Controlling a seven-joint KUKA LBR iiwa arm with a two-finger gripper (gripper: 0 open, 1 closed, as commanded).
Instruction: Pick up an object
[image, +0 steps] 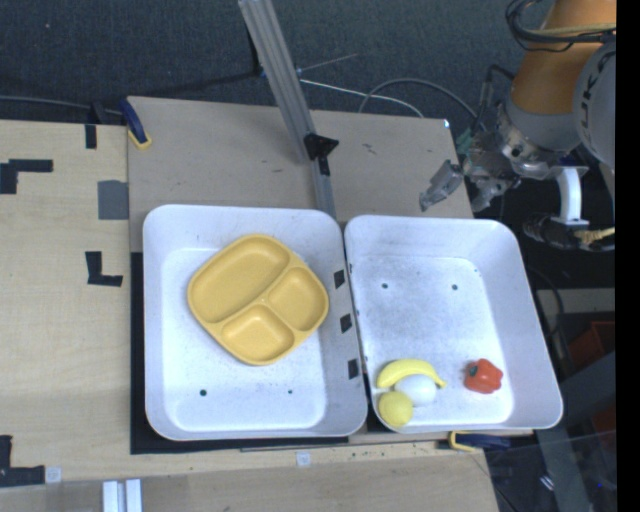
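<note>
In the right bin (445, 240), near the front edge, lie a yellow banana (408, 372), a small white ball (425, 392) tucked under it, a yellow lemon (395, 409) and a red pepper (483, 376). A yellow divided plate (258, 298) rests in the left bin (170, 330). My gripper (460, 192) hangs above the far right corner of the right bin, well away from the fruit. Its fingers stand open with nothing between them.
A grey metal post (290, 90) slants down to the far joint between the two bins. Cables (400, 95) trail over the bench behind the right bin. The arm's orange band (555, 70) sits at the top right.
</note>
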